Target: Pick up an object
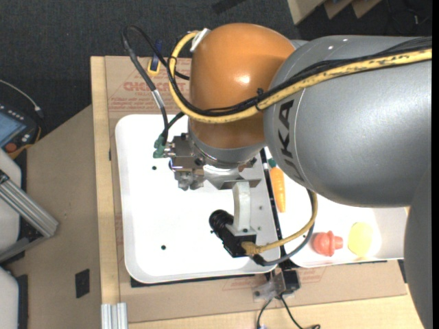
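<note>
Because the arm (357, 115) reaches in from the right and covers a large part of the view, its orange band (233, 67) stands directly over the far part of the left bin (147, 211) and hides what is under it. The gripper (186, 171) shows below the left edge of the band as a grey metal part. It is over the white floor of the left bin, toward the far side. From this angle I cannot tell whether the claw is spread or pressed together. Three things that could be picked lie in the right bin (391, 235). An orange piece (277, 190), long and pointed like a carrot, lies along the left wall of that bin, just beside the dark gap between the two bins and partly under the arm. A red piece (326, 243) and a yellow piece (360, 238) lie side by side near the front edge of the right bin, apart from the orange piece. All three are well apart from the gripper. Both bins rest on a brown board (103, 129).
</note>
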`<state>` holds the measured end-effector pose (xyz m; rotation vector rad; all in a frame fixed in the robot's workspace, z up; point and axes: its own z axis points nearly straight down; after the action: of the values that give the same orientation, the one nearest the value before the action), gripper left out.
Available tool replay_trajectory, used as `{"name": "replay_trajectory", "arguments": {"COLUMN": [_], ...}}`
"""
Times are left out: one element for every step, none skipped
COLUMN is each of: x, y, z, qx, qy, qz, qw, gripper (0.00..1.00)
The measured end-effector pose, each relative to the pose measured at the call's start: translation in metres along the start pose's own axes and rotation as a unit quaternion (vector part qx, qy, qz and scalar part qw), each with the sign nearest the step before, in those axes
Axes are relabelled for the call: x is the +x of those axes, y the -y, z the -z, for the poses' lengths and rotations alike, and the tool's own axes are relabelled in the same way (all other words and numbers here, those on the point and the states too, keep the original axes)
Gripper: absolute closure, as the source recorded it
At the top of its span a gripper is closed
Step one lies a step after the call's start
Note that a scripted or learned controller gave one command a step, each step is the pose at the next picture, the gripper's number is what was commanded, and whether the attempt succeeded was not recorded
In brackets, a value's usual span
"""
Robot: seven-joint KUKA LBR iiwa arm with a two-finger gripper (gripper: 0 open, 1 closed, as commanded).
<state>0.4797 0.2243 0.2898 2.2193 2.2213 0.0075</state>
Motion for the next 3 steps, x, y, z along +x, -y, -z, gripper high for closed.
{"name": "replay_trajectory", "arguments": {"x": [0.000,-0.022,0.002], "y": [-0.002,0.001,0.001], "z": [-0.025,-0.029,-0.002], "qx": [0.005,0.005,0.001], "qy": [0.002,0.002,0.000], "qz": [-0.001,-0.002,0.001], "qw": [1.0000,1.0000,1.0000], "gripper": [1.00,1.00,1.00]}}
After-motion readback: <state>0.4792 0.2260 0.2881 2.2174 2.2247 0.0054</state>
